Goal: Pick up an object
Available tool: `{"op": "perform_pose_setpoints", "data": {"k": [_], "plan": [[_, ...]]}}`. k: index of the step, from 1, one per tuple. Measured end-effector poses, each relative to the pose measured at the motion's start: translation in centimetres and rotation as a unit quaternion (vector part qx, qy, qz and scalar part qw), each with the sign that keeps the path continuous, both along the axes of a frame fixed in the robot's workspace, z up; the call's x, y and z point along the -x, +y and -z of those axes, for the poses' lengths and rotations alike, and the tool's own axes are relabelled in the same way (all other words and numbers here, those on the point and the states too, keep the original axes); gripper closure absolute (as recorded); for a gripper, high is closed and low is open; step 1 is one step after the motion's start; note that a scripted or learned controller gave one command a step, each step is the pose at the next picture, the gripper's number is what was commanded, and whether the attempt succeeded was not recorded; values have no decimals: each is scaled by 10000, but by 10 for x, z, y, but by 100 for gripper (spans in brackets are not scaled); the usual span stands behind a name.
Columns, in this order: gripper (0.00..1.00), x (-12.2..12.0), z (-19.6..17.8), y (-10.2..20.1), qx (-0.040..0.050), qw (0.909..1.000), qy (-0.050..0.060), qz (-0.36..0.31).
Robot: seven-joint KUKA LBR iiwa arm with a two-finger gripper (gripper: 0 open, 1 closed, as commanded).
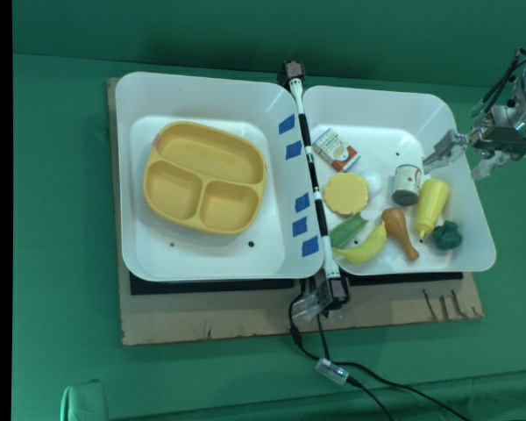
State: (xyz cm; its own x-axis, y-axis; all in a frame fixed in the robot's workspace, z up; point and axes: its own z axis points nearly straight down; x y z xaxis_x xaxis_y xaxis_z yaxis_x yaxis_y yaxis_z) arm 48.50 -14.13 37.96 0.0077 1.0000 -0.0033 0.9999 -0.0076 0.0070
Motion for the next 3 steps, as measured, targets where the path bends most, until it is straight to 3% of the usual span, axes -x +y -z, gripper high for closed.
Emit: {"op": "perform_pose_setpoints", "data": {"k": [1,2,3], "plan": [[0,-33,133,-11,3,10000,4,-1],[0,-42,192,18,21,10000,-55,1],[0,-63,191,33,88,9999,-101,41]]}}
